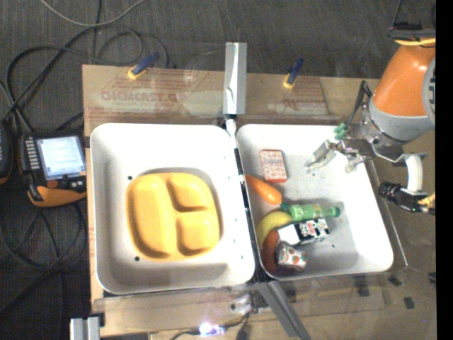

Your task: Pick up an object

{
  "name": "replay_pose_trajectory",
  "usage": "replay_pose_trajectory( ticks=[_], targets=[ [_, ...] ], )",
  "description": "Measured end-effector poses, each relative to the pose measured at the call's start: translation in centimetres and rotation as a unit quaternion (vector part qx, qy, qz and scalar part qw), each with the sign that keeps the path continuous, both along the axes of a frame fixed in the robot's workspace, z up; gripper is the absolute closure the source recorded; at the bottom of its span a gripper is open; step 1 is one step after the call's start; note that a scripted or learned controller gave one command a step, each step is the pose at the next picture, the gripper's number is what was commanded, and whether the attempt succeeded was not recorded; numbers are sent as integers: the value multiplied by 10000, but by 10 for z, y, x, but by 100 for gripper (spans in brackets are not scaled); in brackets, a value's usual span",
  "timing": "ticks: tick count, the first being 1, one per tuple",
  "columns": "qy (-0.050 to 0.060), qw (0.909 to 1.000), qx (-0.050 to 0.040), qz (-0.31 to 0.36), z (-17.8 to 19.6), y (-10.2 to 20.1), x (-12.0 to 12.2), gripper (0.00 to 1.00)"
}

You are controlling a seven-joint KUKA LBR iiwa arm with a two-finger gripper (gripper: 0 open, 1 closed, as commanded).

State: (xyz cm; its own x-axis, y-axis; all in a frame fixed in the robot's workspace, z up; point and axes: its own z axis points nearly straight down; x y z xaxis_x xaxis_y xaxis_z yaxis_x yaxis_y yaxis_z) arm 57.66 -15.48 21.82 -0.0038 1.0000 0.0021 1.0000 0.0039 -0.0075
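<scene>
The 2-finger tool [331,153] hovers with fingers spread, gripping nothing, above the right white bin's [368,257] upper area. The nearest target, a flat pink rectangular packet [272,166], lies just left of it, long axis running top-to-bottom.

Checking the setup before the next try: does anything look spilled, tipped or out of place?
Nothing spilled. The green bottle lies on its side in the right bin, crowded with other items against its left wall. The yellow tray sits flat in the left bin.
</scene>
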Motion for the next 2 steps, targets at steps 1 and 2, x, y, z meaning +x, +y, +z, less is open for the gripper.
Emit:
replay_pose_trajectory(
  ticks=[1,2],
  targets=[
    [-98,9917,-20,1282,-103,36,4,0],
    [-256,9852,-43,1695,-112,45,-9,0]
  ],
)
